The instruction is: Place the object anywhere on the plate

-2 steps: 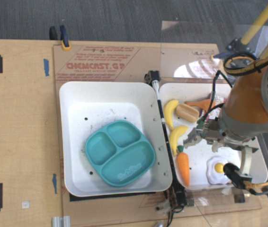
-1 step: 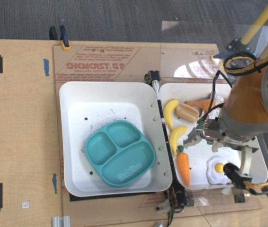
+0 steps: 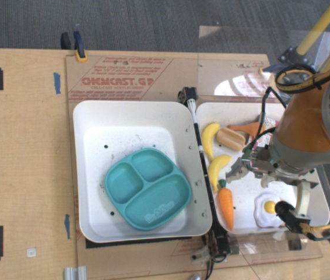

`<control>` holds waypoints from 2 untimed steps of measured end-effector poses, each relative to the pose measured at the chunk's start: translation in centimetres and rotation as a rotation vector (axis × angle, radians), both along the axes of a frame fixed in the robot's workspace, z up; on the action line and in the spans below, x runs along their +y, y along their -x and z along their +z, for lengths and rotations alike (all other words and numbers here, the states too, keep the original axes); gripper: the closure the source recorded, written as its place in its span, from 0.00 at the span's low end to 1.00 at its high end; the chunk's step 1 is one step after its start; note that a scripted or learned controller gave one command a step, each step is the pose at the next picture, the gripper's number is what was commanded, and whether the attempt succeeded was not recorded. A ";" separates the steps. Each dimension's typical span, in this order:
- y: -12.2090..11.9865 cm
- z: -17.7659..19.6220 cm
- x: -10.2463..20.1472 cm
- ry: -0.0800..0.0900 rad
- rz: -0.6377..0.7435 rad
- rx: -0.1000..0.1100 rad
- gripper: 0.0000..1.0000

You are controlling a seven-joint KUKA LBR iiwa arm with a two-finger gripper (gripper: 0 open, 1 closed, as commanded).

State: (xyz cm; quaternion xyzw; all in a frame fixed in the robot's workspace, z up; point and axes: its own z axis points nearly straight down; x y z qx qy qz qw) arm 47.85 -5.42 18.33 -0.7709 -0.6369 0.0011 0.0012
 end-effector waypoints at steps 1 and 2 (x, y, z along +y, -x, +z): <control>0.0 0.0 0.0 0.000 0.000 0.000 0.00; 0.0 0.0 0.0 0.000 0.000 0.000 0.00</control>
